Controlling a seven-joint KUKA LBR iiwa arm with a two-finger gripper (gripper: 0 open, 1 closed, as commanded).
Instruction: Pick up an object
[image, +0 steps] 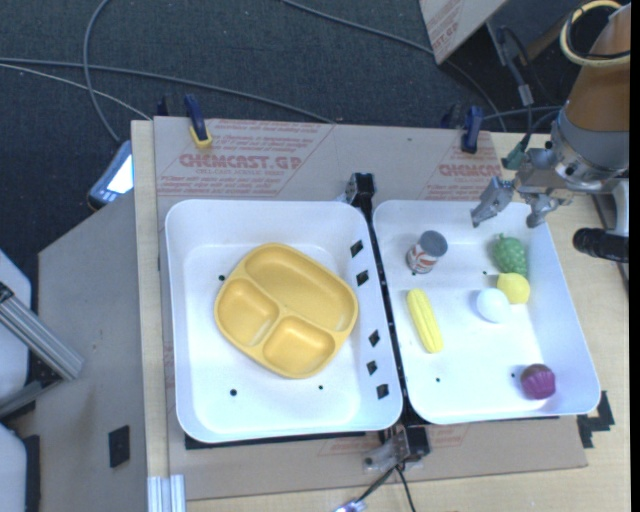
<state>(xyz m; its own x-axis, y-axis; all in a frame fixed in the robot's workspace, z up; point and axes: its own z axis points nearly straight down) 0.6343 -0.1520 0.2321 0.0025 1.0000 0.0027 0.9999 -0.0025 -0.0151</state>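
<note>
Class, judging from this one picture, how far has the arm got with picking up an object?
Done: the tool is above the right bin's far edge. In hand: nothing between its open fingers. Left: descend and grasp; the green item lies closest, with the yellow corn, can and purple item untouched.

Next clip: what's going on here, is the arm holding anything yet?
Nothing is held yet. The arm's pincer hangs open over the far end of the right bin, just above the green grape bunch. A small can, a corn cob, a white ball, a lemon and a purple fruit lie loose in that bin. The left bin holds a yellow divided plate.
</note>
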